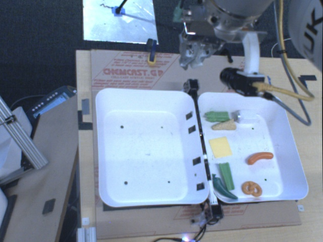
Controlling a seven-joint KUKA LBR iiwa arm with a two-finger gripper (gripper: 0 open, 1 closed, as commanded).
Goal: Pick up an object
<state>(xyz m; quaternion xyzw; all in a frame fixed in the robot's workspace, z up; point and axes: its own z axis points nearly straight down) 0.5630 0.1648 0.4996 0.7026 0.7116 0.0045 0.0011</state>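
Beside sausage: pretzel, cheese slice.

Red print "CHEMCAST GP" on brown board, just behind left bin; smaller line beneath it illegible; large grey "UK" on arm, cut off.
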